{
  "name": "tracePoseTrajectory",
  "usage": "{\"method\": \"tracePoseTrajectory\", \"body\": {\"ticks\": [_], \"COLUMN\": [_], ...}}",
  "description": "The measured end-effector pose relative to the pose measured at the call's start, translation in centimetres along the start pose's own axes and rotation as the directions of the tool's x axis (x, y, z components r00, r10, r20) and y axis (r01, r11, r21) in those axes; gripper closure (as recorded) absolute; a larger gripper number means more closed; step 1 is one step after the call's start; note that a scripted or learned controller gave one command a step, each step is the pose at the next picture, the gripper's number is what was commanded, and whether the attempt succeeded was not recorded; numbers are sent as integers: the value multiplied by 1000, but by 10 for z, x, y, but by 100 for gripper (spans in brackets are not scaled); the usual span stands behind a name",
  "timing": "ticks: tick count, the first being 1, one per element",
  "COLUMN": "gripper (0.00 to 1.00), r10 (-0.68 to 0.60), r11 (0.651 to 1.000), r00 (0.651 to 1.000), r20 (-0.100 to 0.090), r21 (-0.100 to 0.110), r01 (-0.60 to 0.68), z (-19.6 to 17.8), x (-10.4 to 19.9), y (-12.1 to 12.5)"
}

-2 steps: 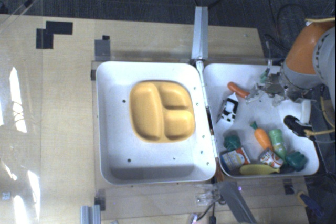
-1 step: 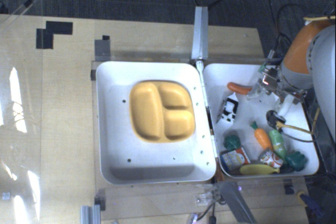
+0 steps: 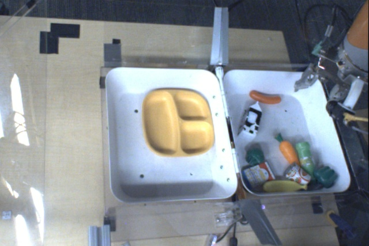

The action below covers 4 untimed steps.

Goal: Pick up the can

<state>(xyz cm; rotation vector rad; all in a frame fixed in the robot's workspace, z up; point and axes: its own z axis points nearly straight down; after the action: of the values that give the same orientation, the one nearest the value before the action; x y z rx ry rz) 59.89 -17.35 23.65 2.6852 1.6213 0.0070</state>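
A small can [image 3: 297, 173] with a red and white label lies near the front right of the right bin [image 3: 288, 118], between a carrot [image 3: 287, 151] and a banana [image 3: 283, 185]. A second red and white labelled container [image 3: 258, 173] lies to its left; I cannot tell if it is a can or a carton. My gripper [image 3: 308, 78] hangs over the bin's far right corner, well away from the can and holding nothing that I can see. The arm [image 3: 354, 49] enters from the right edge.
The right bin also holds a sausage [image 3: 265, 98], a black and white cow toy [image 3: 251, 120], a green bottle [image 3: 305, 156] and dark green items [image 3: 325, 176]. The left bin [image 3: 124, 141] holds a yellow divided tray [image 3: 177, 121]. Cables lie behind the bins.
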Motion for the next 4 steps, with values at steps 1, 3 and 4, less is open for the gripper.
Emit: {"method": "tracePoseTrajectory", "body": {"ticks": [1,3,4], "gripper": [0,0,0], "r10": [34,76,43], "r11": [999,996,999], "r00": [999,997,999], "r20": [0,17,-2], "r21": [3,41,4], "r01": [-34,-76,-43], "z": [146,149,150], "x": [24,18,-3], "y": [6,49,38]}}
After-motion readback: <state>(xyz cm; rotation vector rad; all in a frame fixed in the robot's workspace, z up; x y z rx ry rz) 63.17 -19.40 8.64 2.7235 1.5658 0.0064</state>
